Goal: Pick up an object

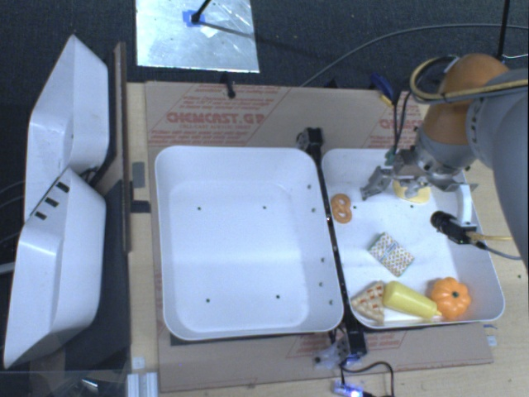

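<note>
Yellow, a small pale object lies in the right bin, just under the gripper. Whether the gripper grasps it I cannot tell. I think the arm should descend straight, centred, away from the near pretzel.

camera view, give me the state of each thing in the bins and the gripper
gripper: low in the right bin, over a pale yellow object
pale yellow object: partly hidden under the gripper
pretzel: flat by the divider
patterned packet: flat
pizza slice: flat
yellow pepper: on its side
orange pumpkin: upright
</note>
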`<control>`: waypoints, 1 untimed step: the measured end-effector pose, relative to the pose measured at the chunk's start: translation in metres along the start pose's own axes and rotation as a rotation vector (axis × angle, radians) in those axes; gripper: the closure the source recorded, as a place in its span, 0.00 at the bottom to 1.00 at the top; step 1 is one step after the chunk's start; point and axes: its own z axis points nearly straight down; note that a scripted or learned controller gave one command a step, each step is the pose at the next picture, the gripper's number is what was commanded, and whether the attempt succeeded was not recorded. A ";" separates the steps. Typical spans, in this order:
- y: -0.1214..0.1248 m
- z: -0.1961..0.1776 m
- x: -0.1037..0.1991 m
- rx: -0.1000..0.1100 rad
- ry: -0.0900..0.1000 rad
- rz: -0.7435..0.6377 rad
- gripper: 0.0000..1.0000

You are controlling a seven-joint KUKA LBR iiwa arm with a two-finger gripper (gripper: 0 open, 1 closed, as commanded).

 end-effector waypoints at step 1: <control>0.000 0.020 0.000 -0.004 0.000 0.000 0.00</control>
